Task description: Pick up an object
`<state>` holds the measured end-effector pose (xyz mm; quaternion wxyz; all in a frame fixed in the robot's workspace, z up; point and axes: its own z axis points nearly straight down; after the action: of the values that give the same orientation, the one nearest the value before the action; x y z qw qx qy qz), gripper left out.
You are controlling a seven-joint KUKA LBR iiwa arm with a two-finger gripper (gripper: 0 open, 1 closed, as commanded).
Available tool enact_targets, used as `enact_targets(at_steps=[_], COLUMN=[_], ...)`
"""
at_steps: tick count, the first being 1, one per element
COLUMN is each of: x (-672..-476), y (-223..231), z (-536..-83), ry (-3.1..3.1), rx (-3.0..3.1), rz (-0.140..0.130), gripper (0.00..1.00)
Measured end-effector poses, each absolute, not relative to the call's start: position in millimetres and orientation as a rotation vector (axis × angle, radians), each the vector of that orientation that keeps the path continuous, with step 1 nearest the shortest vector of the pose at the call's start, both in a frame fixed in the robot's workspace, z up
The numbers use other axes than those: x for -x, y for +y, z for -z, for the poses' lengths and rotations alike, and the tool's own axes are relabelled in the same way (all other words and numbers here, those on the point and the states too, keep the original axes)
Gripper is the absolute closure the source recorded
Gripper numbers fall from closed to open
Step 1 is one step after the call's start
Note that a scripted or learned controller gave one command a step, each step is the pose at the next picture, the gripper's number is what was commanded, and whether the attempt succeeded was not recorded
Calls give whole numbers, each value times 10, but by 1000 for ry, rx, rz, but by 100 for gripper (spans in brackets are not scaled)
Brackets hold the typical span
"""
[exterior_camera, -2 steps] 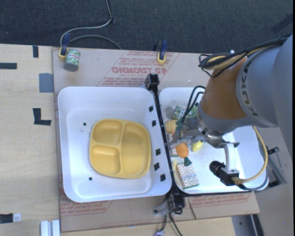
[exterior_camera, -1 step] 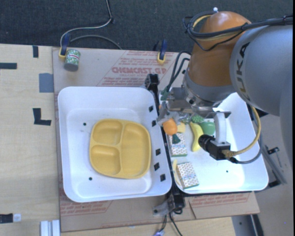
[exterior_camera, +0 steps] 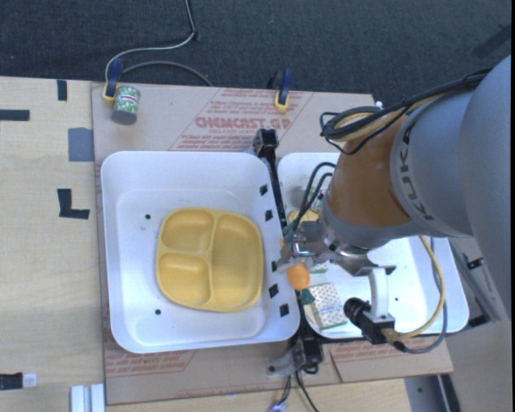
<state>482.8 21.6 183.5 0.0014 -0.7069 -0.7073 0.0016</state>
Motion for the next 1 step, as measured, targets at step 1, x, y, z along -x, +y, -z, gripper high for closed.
enact_targets(at_steps=[1], x=[-5004], y=[793], z=[-2225], ry=[-2223], rx=[2218], rz=[-2], gripper=[100])
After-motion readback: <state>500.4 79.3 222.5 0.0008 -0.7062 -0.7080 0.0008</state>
